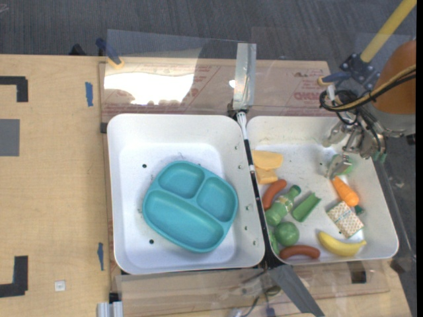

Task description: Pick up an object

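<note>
the gripper [345,152] hangs over the far right part of the right bin [386,240], reaching in from the right edge of the view. its metal fingers are a tangle of grey against the white floor, and i cannot tell whether they stand open or closed; nothing is visibly caught between them.

the closest candidate is the orange carrot [345,191], lying just near of the gripper and a touch to the right. its long axis runs on a slant, from far-left to near-right, with a pale green tip at the far end almost under the fingers. my judgement is that the coming move turns on this: a short drop toward the near side, with the fingers turned across that slanted axis, not along it.

just near of the carrot sits a patterned cracker [345,219], and nearer still a banana [340,244] along the bin's near wall. further left are a green cucumber [305,207], a green round fruit [287,232], a red sausage [299,252] and a yellow cheese wedge [266,162], all well apart from the gripper.

the left bin [125,177] holds a teal divided plate [190,205].
</note>
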### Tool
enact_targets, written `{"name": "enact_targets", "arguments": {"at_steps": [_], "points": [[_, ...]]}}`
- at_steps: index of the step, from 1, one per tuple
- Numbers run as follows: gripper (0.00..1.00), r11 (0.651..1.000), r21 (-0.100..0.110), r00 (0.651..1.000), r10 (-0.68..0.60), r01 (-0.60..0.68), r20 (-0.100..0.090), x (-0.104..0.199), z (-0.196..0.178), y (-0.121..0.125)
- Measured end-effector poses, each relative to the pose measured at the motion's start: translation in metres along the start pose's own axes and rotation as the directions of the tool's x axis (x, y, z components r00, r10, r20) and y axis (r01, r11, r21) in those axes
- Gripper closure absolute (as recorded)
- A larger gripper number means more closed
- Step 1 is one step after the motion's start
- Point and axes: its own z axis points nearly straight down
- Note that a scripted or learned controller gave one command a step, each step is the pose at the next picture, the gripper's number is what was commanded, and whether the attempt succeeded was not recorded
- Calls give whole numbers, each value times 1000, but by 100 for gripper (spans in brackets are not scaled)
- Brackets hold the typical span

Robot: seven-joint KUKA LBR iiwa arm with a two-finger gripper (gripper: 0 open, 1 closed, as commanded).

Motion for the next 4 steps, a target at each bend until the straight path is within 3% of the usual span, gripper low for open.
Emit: {"name": "enact_targets", "arguments": {"at_steps": [1, 2, 3, 4], "points": [[0, 996, -2, 996, 92, -92, -10, 58, 12, -13], [100, 996, -3, 996, 89, -89, 3, 54, -2, -11], [100, 974, -2, 974, 227, -227, -4, 141, 6, -34], [100, 996, -5, 996, 89, -89, 1, 147, 6, -33]]}}
